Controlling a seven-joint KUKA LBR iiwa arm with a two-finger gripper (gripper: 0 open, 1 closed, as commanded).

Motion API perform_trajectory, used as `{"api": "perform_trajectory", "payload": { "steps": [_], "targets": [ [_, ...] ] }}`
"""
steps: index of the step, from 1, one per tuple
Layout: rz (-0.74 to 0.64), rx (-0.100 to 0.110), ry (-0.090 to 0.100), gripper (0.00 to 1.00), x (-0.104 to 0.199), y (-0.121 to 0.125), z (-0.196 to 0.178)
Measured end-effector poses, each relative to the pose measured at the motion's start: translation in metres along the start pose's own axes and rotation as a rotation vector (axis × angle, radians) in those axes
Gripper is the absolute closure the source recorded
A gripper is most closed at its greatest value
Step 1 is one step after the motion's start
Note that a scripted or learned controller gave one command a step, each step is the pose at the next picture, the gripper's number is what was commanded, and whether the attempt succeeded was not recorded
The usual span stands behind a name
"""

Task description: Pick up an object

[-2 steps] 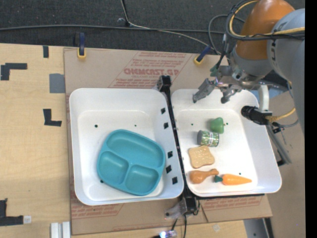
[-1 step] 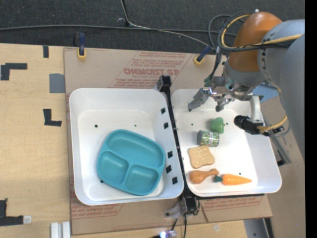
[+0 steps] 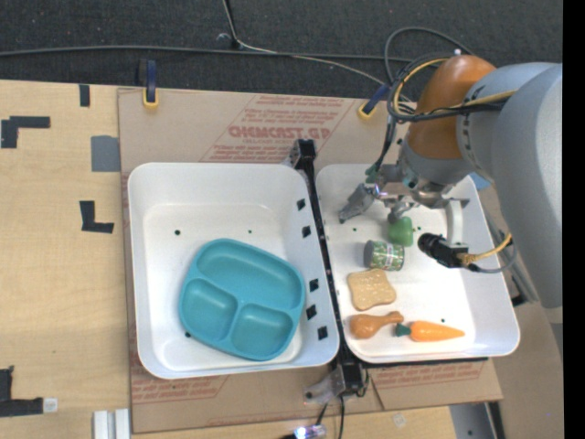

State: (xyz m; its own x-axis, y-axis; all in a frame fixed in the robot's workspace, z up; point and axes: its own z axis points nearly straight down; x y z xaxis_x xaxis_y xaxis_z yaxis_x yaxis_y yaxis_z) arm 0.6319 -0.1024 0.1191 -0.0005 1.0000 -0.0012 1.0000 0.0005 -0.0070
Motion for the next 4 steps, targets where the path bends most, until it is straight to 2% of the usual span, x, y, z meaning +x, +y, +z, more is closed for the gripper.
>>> {"api": "perform_trajectory", "payload": {
  "steps": [1, 2, 3, 4],
  "targets": [
    [-0.001, -0.006, -0.001, 0.0, 0.001, 0.0, 0.036],
    [-0.002, -0.008, -0.001, 1.0, 0.001, 0.001, 0.024],
    [0.0, -0.011, 0.0, 1.0, -0.005, -0.006, -0.03],
    [-0.002, -0.012, 0.001, 1.0, 0.0, 0.0, -0.091]
  ]
}}
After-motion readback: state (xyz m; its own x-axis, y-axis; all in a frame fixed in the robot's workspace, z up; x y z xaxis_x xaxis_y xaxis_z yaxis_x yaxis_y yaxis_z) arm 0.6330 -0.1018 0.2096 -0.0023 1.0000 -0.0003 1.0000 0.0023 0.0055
